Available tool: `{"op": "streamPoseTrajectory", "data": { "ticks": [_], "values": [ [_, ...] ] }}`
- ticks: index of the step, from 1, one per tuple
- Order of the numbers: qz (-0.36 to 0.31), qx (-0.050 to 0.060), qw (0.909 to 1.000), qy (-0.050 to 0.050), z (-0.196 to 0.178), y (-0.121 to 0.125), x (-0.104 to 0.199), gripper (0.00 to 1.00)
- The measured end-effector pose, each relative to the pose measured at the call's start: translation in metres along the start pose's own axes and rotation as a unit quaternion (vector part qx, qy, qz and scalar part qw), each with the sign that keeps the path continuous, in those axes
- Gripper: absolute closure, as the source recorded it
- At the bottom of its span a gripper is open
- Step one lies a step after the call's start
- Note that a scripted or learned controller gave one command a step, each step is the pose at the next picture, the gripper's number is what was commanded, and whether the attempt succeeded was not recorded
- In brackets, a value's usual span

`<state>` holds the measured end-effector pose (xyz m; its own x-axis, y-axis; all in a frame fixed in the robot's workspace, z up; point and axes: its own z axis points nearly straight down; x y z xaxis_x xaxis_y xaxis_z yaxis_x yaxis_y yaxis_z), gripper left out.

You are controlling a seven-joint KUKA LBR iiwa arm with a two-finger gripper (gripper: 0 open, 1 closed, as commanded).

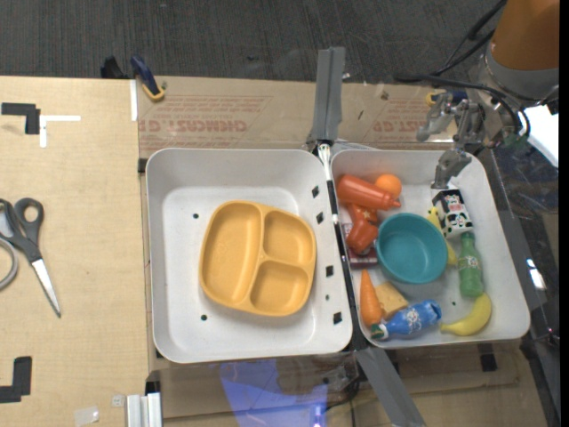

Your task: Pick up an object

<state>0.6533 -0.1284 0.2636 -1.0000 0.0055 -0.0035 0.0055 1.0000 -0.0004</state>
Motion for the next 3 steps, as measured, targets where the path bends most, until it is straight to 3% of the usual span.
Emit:
{"op": "streamPoseTrajectory", "data": {
  "ticks": [1,2,3],
  "values": [
    [0.011,0.000,0.9999,0.000,0.119,-0.056,0.006,0.00],
    [0.048,0.000,0.9988,-0.002,0.169,-0.093,0.080,0.00],
    [0.089,0.000,0.9960,-0.001,0.170,-0.030,0.034,0.00]
  ]
}}
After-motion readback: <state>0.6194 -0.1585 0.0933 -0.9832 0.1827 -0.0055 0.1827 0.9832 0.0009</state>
